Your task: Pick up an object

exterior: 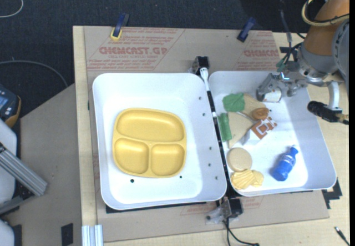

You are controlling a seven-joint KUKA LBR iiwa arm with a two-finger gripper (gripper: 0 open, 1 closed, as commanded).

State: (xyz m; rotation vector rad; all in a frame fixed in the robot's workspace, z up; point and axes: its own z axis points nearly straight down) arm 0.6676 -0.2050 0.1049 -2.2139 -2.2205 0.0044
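Half-hidden end effector (273,88) (fingers unclear)

Prob. a robotics lab, not a home: plywood bench (166,45) w/ protective film stamped w/ a maker's name, blue clamps (246,29) at its back edge, loose cables (39,67) on dark carpet, aluminium framing (22,172) off its left edge.

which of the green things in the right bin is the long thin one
The green stick, lying lengthwise along the right bin's left wall. The other green piece, just above it, is short, broad and blocky.
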